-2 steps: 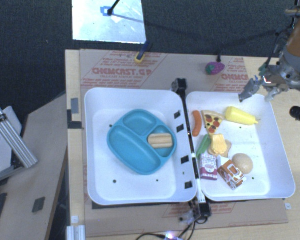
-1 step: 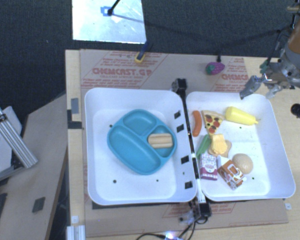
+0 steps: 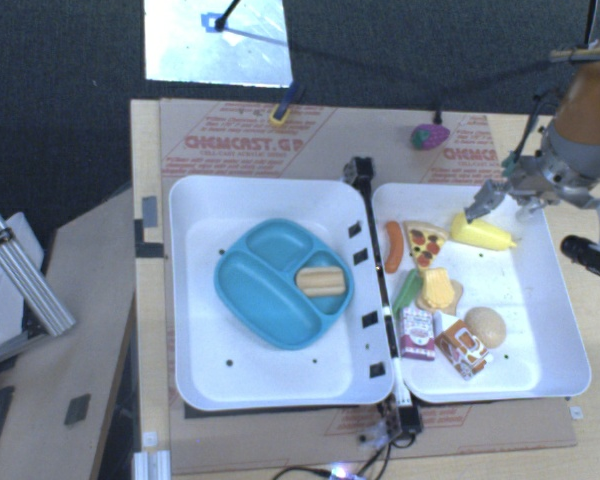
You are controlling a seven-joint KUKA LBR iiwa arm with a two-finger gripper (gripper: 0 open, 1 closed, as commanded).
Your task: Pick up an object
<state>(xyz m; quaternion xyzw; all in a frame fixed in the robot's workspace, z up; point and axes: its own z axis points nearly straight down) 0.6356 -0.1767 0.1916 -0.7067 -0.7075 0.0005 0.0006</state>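
The right bin point(image 3: 550, 308) holds several toy foods. A yellow banana-like piece point(image 3: 483, 233) lies at its far side, with a pizza slice point(image 3: 426, 240) and a red sausage point(image 3: 392, 245) to its left. My gripper point(image 3: 500, 200) hangs just above the yellow piece's far end, close to it or touching it. Nothing shows lifted off the bin floor. Nearer the front lie a green vegetable point(image 3: 408, 290), a yellow wedge point(image 3: 438, 290), a purple packet point(image 3: 417, 331), a pale bun point(image 3: 485, 325) and an orange box point(image 3: 461, 348).
The left bin point(image 3: 200, 348) bears a blue divided plate point(image 3: 270, 288) with a tan roll point(image 3: 321, 281) in one compartment. A purple toy point(image 3: 430, 136) and a yellow clip point(image 3: 280, 116) rest on the cardboard behind the bins. A black divider point(image 3: 372, 268) runs between the bins.
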